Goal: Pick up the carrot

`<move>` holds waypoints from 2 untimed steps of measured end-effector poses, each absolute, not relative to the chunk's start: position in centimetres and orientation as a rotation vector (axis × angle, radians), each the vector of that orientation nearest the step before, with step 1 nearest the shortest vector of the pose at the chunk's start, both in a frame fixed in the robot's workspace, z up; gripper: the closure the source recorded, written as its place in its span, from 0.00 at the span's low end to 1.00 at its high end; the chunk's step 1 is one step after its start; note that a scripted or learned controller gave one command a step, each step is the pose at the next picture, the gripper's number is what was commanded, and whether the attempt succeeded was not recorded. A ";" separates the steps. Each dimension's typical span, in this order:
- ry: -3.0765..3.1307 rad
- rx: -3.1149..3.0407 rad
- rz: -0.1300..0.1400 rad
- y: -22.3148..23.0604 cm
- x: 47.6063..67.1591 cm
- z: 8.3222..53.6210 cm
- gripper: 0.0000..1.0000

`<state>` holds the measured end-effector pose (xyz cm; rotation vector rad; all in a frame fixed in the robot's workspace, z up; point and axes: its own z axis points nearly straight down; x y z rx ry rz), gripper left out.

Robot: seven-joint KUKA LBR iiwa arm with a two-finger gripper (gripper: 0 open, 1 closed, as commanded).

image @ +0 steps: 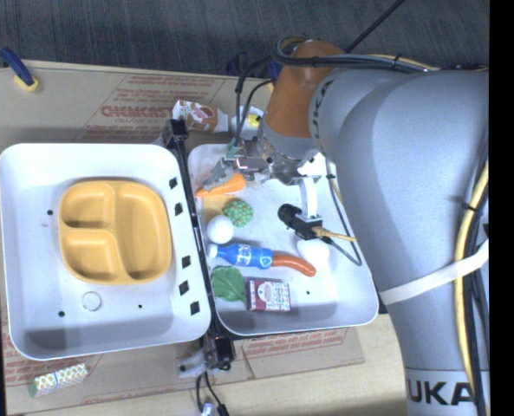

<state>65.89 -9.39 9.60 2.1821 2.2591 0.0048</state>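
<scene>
Orange — one carrot (223,185), one gripper (250,165) touching it.

The right bin (348,306) is crowded — broccoli (237,211), egg (219,229) and bottle (243,255) pack beside the carrot (222,185) — near the dividing wall.

The carrot (224,185) is orange, beside a bumpy green ball (237,211) and a white egg (219,230). A blue bottle (244,255) bears a white label, and the sausage (293,264) is orange-red. A green leaf (228,283) lies by a dark red box (268,295) with white print. The divided tray (115,230) is yellow in its white bin (14,232). The surface (109,94) is tan cardboard with red lettering.
</scene>
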 end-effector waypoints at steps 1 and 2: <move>2.257 2.186 -0.020 -10.1 65.7 10.7 1.00; 1.996 2.428 -0.005 -6.5 61.8 19.2 1.00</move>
